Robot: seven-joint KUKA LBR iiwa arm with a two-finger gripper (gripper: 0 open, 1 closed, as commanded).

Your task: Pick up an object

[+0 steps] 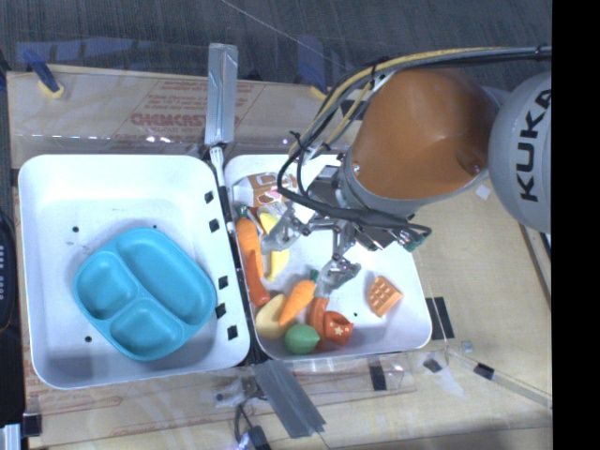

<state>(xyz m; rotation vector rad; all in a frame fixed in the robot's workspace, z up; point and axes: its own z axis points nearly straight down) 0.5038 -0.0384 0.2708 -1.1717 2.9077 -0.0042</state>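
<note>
Two white bins sit side by side on the surface, and the hand (305, 249) hangs low over the right bin (405, 331), fingers spread wide with nothing between them, so this looks like the descent before a grasp. Below it, toward the bin's near edge, lie a small carrot (298, 299), a green ball (301, 338), a red piece (335, 327) and a waffle-like piece (382, 295); closing on the carrot seems the next call. Wrist and cables hide the bin's far corner, perhaps more toys.
</note>
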